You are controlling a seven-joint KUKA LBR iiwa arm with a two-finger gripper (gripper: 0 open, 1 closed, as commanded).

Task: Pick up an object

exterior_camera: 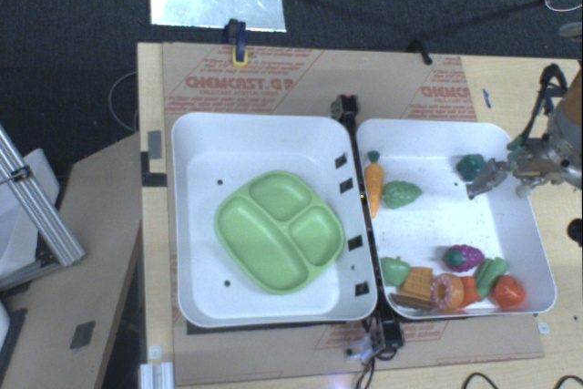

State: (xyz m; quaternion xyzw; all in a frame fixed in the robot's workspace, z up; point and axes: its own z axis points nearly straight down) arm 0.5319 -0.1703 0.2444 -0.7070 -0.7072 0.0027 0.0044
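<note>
My gripper [481, 181], fingers unreadable, hovers near the right bin's [428, 137] far edge to reach the dark-teal round toy [470, 166].

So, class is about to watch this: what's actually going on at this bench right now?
A grey robot arm reaches in from the right, its gripper over the right white bin, close beside a small teal toy. Nothing is visibly held. More toy food, including an orange carrot and a purple grape bunch, lies in that bin. The left white bin holds a green divided plate.
</note>
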